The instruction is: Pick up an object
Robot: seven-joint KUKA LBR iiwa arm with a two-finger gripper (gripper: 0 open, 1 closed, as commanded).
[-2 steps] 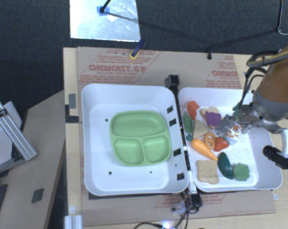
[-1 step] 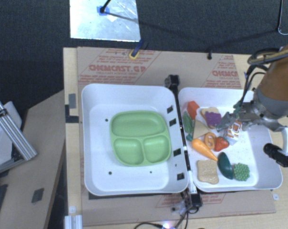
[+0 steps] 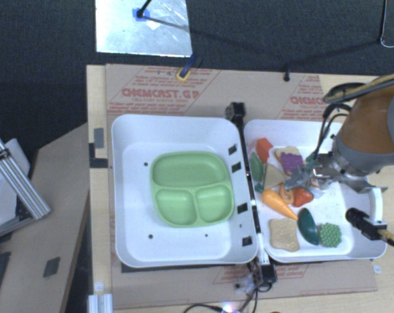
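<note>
1. I've got the gripper low in the right bin, over the cluster of toy food
2. Can't tell from up here how it stands or whether it has hold of anything
3. Nearest pieces: the red piece just below the tip, the purple grapes just above, touching or nearly so
4. The orange carrot lies just left and below, long axis slanting down to the right
5. Left bin carries the green divided tray, well apart
6. Both bins sit on a cardboard-covered surface, dark carpet beyond
</note>
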